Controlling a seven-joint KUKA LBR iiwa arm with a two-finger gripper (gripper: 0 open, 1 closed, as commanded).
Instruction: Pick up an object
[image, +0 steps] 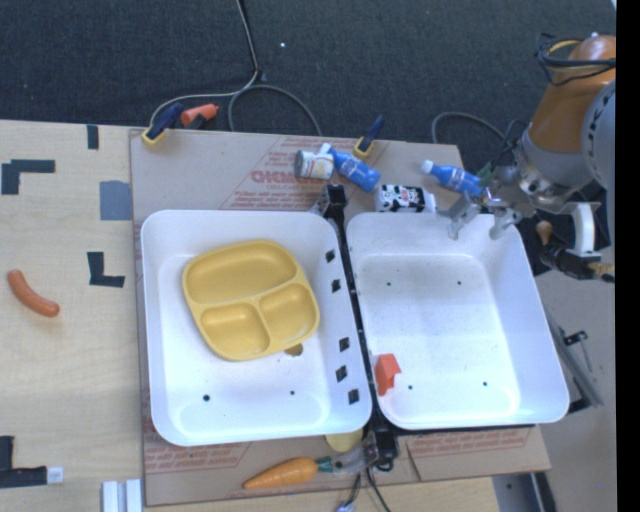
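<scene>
A small orange block (386, 372) lies in the right bin (450, 405) at its near left corner. The left bin (165, 330) holds a yellow divided plate (250, 298). My gripper (478, 222) hangs over the right bin's far right rim, its two grey fingers (456, 219) spread apart with nothing between them. Just behind it, on the cardboard, lies a blue and white bottle (453, 178), apart from the fingers.
Behind the bins lie a white bottle (315, 163), a blue bottle (357, 170) and a black-and-white carton (405, 198). A carrot (283, 473) rests in front of the bins. A sausage (33, 293) lies far left on the bench. Clamps (180, 118) hold the cardboard.
</scene>
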